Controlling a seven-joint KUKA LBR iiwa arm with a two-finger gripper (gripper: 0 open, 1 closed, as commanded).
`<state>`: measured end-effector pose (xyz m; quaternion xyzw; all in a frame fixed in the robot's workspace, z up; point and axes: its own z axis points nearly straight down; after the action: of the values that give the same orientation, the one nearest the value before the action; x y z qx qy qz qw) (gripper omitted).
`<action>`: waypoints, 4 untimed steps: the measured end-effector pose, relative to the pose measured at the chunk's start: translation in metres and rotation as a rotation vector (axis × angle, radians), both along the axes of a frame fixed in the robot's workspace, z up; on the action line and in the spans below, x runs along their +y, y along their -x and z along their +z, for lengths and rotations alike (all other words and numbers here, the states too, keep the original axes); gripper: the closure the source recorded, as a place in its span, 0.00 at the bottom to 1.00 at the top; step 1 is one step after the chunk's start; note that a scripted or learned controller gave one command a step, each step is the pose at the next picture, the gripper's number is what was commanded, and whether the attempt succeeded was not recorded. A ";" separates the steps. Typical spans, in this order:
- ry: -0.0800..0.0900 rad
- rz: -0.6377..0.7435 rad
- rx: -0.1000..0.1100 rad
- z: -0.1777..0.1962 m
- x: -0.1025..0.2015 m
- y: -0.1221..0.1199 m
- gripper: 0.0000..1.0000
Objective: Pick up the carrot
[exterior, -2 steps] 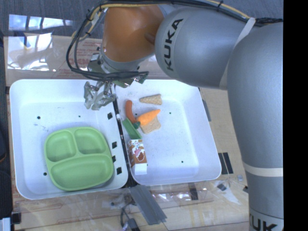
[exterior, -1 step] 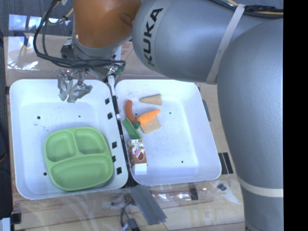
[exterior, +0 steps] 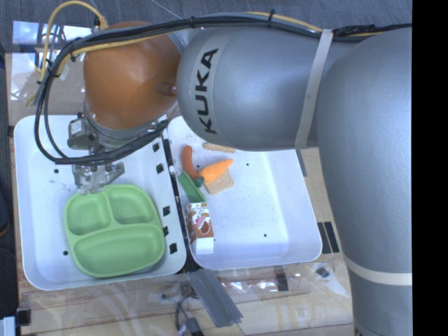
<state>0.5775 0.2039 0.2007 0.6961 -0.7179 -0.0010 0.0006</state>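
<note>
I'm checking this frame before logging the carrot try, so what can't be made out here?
- Claw, camera view: over the left bin above the green divided plate, its state too small and cluttered by cables to read.
- Right bin: its far part hidden by the arm.
- Carrot: what it rests on is only partly seen.
- Small carton: its print is too small to read.

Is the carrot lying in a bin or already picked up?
Lying in the right bin: the carrot rests beside a bread slice.
</note>
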 end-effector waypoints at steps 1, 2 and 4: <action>0.000 0.198 0.001 -0.008 0.007 0.035 1.00; -0.002 -0.089 -0.004 0.019 0.013 0.004 1.00; -0.002 0.362 -0.002 -0.018 0.016 -0.014 1.00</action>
<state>0.5918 0.2200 0.1831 0.8140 -0.5808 -0.0008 -0.0008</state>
